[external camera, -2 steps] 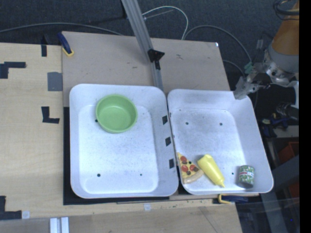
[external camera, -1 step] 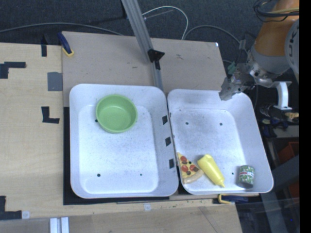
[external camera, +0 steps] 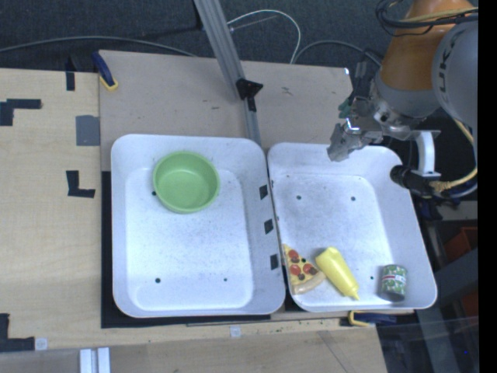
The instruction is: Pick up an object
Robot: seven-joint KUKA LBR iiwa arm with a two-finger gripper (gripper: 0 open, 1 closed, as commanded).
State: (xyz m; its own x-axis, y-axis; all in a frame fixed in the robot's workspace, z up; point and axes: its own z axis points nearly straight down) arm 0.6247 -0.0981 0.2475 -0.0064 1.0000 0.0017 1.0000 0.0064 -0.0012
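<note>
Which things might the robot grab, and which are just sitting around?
Might be grabbed: green bowl, pizza slice toy, yellow bottle, small can.

Just lying about: two white bins, metal pole, cables.

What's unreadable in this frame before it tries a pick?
- Gripper, camera view: finger state, too small and blurred against the right white bin's rim.
- Small green-labelled can: label print too small.
- Yellow mustard-style bottle and toy pizza slice: whether they touch is unclear.
- Orange-banded arm: cut off by right edge.
</note>
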